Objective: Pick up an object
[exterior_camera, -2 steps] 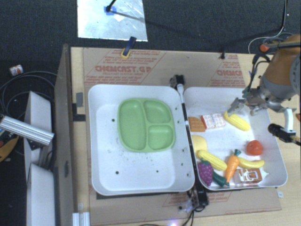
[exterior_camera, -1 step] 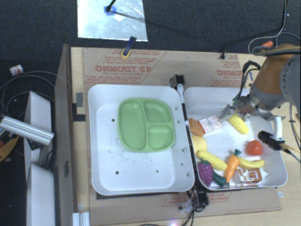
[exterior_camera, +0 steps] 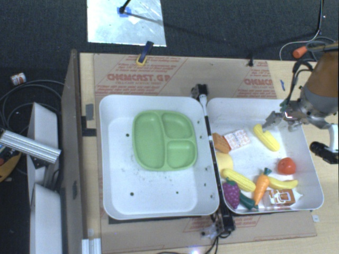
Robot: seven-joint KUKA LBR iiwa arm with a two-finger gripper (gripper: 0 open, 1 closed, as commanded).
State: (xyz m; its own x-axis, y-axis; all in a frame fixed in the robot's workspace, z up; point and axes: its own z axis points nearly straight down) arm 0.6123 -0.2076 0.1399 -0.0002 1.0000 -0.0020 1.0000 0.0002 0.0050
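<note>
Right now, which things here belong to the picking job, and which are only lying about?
For the job: gripper, corn cob, tomato, carrot, banana, grapes.
Lying about: green plate, metal sheet, cables.

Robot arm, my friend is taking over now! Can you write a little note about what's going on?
Gripper: hovering over the right bin's far corner, nothing seen between its fingers.
Things: corn cob just beside the gripper; tomato, carrot, banana and grapes nearer the front. Green plate sits in the left bin.
Done: nothing picked up.
Left: grab one, probably the corn.
</note>
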